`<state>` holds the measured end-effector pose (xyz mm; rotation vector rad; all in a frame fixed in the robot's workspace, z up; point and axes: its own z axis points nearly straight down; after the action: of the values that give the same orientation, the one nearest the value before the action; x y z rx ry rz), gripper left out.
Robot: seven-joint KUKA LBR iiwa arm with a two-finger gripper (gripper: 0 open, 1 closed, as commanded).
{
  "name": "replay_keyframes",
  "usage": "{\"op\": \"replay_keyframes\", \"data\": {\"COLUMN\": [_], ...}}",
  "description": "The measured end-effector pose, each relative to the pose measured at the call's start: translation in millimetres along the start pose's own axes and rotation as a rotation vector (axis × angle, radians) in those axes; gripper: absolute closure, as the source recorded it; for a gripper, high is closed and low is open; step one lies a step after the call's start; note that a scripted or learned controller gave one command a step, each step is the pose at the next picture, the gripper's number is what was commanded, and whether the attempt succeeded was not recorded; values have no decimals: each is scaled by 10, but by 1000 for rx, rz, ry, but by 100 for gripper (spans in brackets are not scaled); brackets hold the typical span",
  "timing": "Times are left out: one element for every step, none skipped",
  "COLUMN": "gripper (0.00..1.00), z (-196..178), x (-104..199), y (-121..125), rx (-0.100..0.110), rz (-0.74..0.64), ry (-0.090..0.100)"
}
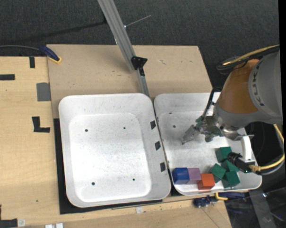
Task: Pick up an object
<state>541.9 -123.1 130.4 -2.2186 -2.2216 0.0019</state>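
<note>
Blocks [207, 174] crowd right bin's [180, 107] near edge.

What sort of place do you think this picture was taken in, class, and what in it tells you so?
Probably a robotics lab set up for grasping trials. A grey and orange robot arm reaches over two white bins on a plywood bench, and small coloured blocks lie clustered in the right bin's corner, like practice objects.
</note>
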Motion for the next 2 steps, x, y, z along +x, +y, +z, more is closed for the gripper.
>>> {"op": "replay_keyframes", "data": {"gripper": [0, 100], "z": [408, 294], "x": [6, 18], "y": [-10, -5], "rx": [2, 2], "rz": [0, -1], "ry": [-1, 1]}}
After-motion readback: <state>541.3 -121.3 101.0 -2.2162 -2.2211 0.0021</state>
